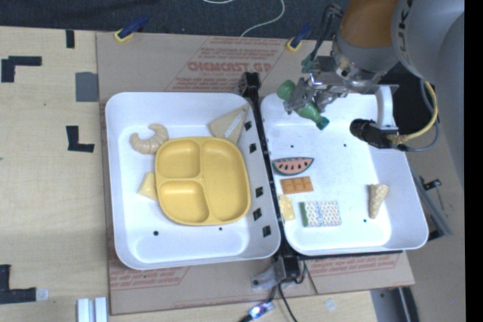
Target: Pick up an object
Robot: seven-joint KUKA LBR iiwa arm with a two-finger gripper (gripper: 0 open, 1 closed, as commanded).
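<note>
My gripper point(308, 100) hangs over the far left corner of the right bin point(392, 237). A green toy point(318, 118) sits between its fingers, with a round green end point(285, 91) sticking out to the left; the gripper is shut on it. Lower in the same bin lie a watermelon slice point(293, 164), an orange waffle piece point(296, 185), a small yellow piece point(285, 206), a patterned green-edged block point(322, 213) and a cream cone point(376, 199).
The left bin point(121, 162) holds a yellow divided plate point(202, 179), a beige curled piece point(149, 139), a pale wedge point(230, 123) and a yellow wedge point(147, 185). A black clip strip point(260, 170) joins the bins. A black cable plug point(370, 132) hangs beside the wrist.
</note>
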